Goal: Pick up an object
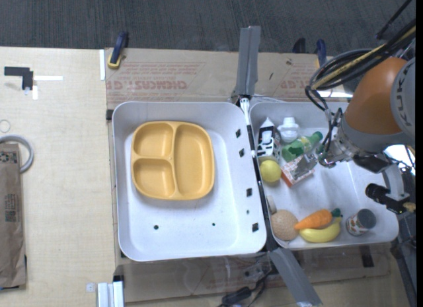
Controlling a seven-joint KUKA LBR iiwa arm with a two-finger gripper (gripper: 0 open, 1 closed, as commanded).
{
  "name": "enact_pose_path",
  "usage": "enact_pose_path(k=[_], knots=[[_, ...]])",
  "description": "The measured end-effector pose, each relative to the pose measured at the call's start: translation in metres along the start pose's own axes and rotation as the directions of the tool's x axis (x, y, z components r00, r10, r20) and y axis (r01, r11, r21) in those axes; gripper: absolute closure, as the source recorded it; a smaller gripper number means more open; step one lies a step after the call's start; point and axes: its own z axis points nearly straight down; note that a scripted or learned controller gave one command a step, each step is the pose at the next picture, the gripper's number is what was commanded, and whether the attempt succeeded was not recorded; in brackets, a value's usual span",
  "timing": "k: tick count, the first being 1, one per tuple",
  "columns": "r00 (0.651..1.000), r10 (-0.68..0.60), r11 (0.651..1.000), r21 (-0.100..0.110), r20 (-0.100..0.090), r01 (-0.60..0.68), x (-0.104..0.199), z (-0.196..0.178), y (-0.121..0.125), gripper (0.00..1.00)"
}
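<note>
The right bin [330, 187] holds several items. A yellow lemon [269, 170] lies at its left wall, beside a black and white bottle [266, 140]. A white-capped bottle [288, 129], a green bottle [305, 144] and a clear packet with red trim [299, 168] crowd the bin's upper middle. Along the front lie a tan round ball [284, 224], a carrot [313, 219], a banana [320, 233] and a small can [360, 222]. My gripper [328, 156] hangs low at the right end of the green bottle and packet, under the orange wrist band [377, 98].
In the left bin [185, 233] rests a yellow divided plate [173, 160]. A grey divider bar [248, 61] runs between the bins. Black cables [357, 58] loop above the arm at upper right. A brown paper bag [10, 213] lies at the bench's far left.
</note>
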Motion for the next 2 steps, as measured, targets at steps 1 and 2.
enact_pose_path(k=[1,2], knots=[[1.000,-0.008,1.000,-0.007,0.002,0.008,-0.035,0.019,0.051,0.00],[0.997,-0.082,0.997,0.000,0.000,0.082,-0.052,-0.035,-0.039,0.00]])
